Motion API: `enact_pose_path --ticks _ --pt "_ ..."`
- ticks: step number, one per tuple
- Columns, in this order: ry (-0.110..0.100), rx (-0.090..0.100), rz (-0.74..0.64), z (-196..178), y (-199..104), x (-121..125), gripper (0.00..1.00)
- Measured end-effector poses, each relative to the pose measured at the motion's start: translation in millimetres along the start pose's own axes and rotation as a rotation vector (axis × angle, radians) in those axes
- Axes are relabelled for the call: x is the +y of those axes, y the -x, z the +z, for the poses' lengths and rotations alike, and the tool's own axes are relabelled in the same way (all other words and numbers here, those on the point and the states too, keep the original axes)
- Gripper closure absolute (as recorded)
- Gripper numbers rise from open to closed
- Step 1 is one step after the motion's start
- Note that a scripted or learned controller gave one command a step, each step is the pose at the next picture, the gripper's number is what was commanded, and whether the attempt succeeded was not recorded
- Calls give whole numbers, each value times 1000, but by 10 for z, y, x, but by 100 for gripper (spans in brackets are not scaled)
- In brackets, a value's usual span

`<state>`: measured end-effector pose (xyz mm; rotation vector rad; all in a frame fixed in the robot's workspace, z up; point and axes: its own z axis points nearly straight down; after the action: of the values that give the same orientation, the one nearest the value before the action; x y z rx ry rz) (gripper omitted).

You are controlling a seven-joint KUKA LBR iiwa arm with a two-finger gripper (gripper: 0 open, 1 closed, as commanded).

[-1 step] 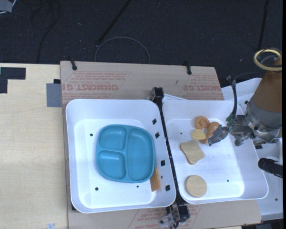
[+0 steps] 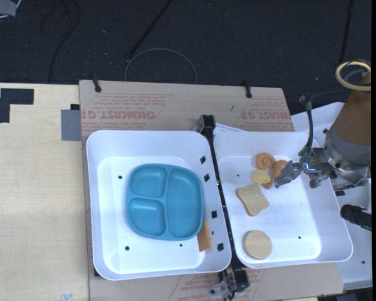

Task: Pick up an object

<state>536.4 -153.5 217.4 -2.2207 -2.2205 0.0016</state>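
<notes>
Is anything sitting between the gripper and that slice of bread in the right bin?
Nothing visible blocks it. The gripper hangs right of the bread slice, beside a small yellow piece and a spiral pastry, which lie above the slice, not between.

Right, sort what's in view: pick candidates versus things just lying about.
Job:
gripper
orange spiral piece
yellow piece
bread slice
round biscuit
right bin

Lying about:
blue divided plate
left bin
cardboard sheet
</notes>
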Motion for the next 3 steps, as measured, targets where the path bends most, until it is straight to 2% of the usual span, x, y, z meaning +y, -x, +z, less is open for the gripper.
enact_pose_path --ticks 1,3 --pt "-6 2 0 460 -2 59 0" --pt "0 2 2 1295 6 71 0"
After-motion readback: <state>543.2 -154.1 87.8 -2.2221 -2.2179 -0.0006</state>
